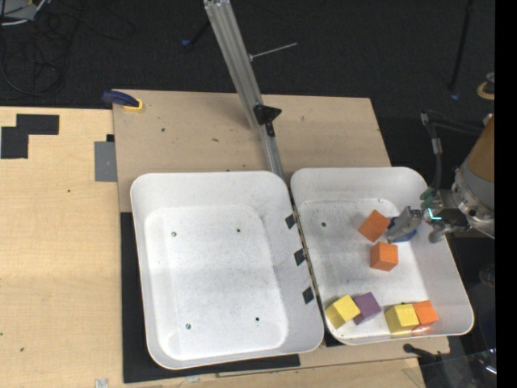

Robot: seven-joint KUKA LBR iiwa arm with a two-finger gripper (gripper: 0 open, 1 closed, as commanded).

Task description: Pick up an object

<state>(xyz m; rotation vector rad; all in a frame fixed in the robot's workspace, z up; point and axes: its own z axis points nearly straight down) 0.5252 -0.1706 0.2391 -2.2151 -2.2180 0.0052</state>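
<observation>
Two orange blocks are lying in the right bin [404, 180], near its middle: the upper orange block [373, 225] is sitting tilted, and the lower orange block [384, 256] is lying just below it, at about 5 o'clock from it, slightly apart. The gripper [401, 229] is hanging just beside the upper orange block, at its 3 o'clock side, coming in from the right edge of the bin. I cannot tell how the tool is set, and I cannot tell if it is touching the block. No block is sitting in it as far as the view is showing.

Along the bottom edge of the same bin, at about 6 o'clock from the orange blocks, four more blocks are resting in a row: a yellow block [342, 309] touching a purple block [367, 305], then a second yellow block [401, 318] touching a small orange block [425, 313]. The left bin [161, 192] is standing side by side with the right one. A metal rail [238, 63] is leaning at 12 o'clock, above the place where both bins are meeting
</observation>
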